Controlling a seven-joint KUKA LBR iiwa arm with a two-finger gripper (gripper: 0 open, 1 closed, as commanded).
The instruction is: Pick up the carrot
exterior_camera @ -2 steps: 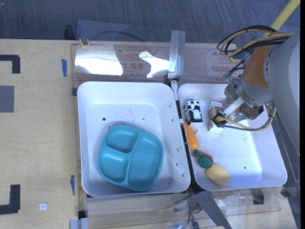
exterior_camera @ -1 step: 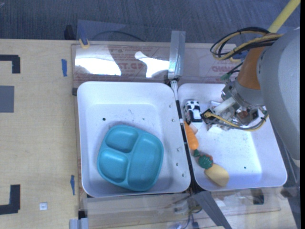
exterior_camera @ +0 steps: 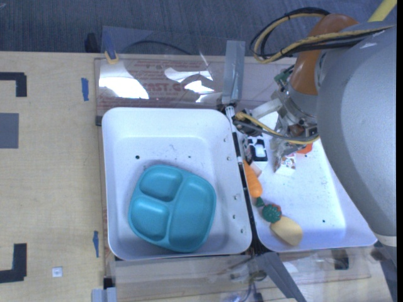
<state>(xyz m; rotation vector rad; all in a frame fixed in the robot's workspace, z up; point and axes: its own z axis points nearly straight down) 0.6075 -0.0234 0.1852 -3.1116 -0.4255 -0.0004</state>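
The grey arm (exterior_camera: 362, 118) looms large on the right, over the right bin (exterior_camera: 324, 197). Its tool (exterior_camera: 283, 146) hangs over that bin's far left corner; whether it is open or closed cannot be told. The carrot (exterior_camera: 253, 181) lies in the right bin against its left wall, just beside the tool and on its near side. Nearer still sit a small green thing (exterior_camera: 271, 213) and a pale yellow thing (exterior_camera: 287, 230). The left bin (exterior_camera: 126, 128) holds a teal divided plate (exterior_camera: 172, 207).
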